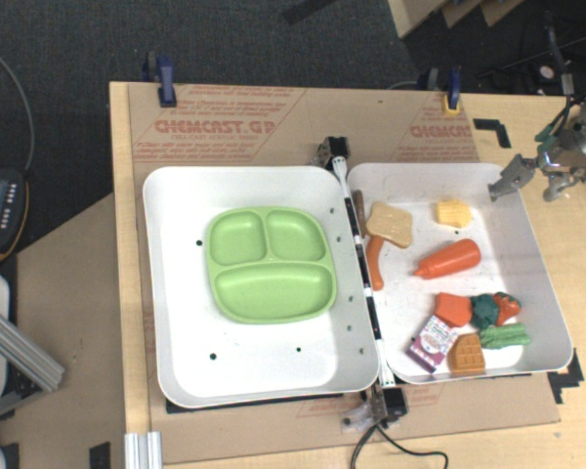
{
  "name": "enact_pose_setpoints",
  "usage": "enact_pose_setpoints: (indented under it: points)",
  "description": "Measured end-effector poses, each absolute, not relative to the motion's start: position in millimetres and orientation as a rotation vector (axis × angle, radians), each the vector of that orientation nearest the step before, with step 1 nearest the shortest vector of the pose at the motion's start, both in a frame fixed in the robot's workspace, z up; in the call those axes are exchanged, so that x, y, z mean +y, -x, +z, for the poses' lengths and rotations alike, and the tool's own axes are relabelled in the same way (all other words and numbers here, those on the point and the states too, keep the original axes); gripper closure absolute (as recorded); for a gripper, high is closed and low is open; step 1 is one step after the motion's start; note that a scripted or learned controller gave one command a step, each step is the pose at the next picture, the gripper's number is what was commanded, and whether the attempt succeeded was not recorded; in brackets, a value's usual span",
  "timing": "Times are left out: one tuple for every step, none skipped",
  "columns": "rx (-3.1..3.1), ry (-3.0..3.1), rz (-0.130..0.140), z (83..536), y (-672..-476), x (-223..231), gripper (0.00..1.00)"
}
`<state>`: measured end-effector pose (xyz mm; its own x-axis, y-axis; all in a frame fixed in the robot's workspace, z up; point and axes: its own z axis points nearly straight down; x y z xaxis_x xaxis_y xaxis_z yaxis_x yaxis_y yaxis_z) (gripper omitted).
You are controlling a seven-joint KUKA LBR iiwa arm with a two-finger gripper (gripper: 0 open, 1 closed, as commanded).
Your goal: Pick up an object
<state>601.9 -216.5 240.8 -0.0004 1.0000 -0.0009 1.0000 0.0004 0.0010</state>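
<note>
Brown cardboard-covered bench (273, 125) with red print, held by two blue clamps (162, 78) at its back edge; two shallow white bins lie on it side by side, touching: left bin (176, 291), right bin (539, 262)

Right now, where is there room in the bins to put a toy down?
Left bin: bare white floor all around the green plate. Right bin: bare along the far edge and right of the carrot. Crowded at the near end, round the waffle and purple packet.
</note>
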Motion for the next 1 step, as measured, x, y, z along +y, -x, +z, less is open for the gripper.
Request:
enact_pose_setpoints:
  points:
    - [2.234, -2.225, -0.006, 102.9, -620.2, -175.9, 0.00]
